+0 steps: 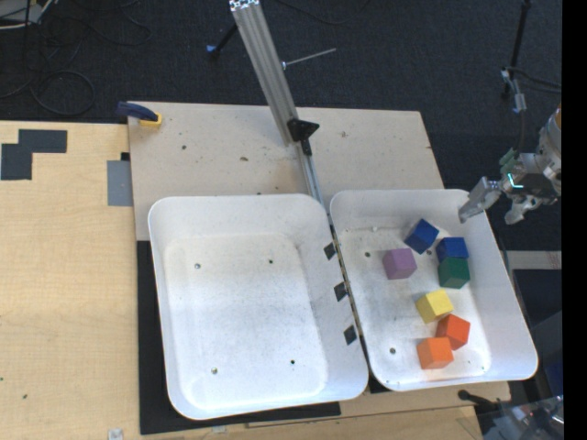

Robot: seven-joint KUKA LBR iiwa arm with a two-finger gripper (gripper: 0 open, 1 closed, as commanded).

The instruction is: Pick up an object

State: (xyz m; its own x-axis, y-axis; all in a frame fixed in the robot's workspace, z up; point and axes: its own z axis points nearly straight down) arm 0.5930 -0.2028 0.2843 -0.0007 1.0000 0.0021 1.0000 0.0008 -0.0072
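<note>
The gripper (500, 202) hangs at the right edge of the right bin (514, 356), just outside its far corner, with its two fingers spread apart and nothing between them. Inside that bin lie seven small blocks: a blue one (422, 235) nearest the gripper, a second blue one (452, 248) touching a green one (454, 272), a purple one (399, 263) a little apart, then a yellow one (435, 305), a red one (454, 329) and an orange one (435, 352) bunched toward the near side. They look like light, rigid cubes with flat faces, probably foam or painted wood, so they should neither crush nor slip much. The purple block, standing free, seems easiest to take across two opposite flat sides; the bunched ones leave little room for a finger. The left bin (183, 401) sits just beside.
</note>
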